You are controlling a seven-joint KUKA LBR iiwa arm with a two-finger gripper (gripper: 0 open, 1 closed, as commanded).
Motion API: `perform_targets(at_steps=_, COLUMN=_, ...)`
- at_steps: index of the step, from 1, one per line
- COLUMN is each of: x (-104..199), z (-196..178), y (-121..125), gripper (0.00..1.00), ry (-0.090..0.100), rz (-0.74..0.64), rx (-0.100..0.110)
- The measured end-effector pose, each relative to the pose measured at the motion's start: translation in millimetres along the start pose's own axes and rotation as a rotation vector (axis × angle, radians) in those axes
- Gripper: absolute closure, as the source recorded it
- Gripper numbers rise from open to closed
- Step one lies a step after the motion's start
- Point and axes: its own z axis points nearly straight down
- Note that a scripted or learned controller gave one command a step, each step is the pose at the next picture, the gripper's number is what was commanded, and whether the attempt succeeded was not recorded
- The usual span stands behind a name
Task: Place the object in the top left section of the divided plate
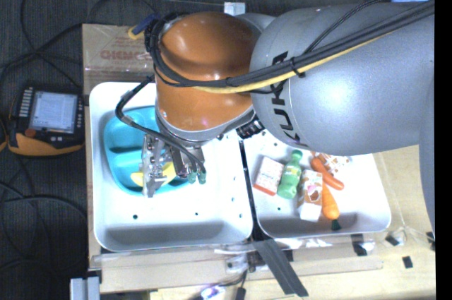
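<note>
At the far left of the frame we see a handheld control pendant (pixel 48 116) lying beside the bench, well apart from the work. Next comes the left bin (pixel 212 221), and in its left half lies the blue divided plate (pixel 120 140), partly covered by the arm. The gripper (pixel 168 175) hangs over the plate's lower right part, and something yellow, the object (pixel 161 173), shows between its fingers, so we judge that it is closed on the object. We cannot tell whether the object touches the plate yet. The plate's top left section sits toward the upper left of the gripper, so we judge the carry nearly done, with a short shift and the release left. In the right bin (pixel 367 221) lie toy foods, among them a green bottle (pixel 289 178) and a carrot (pixel 329 201).
</note>
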Motion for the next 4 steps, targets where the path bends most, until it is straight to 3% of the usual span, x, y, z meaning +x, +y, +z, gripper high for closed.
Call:
perform_targets(at_steps=1, x=-5.7, z=-137.5, y=-57.9, gripper=1.0, ry=-0.003, rz=0.051, rx=0.001)
perform_targets(at_steps=2, x=-7.5, z=-146.2, y=-58.0, gripper=1.0, ry=-0.005, rz=0.053, rx=0.002)
perform_targets(at_steps=3, x=-62.6, z=-100.9, y=-47.9, gripper=1.0, ry=0.0, rz=0.328, rx=0.0)
perform_targets(at_steps=4, x=-24.8, z=27.7, y=-2.1, gripper=1.0, ry=0.002, rz=0.272, rx=0.001)
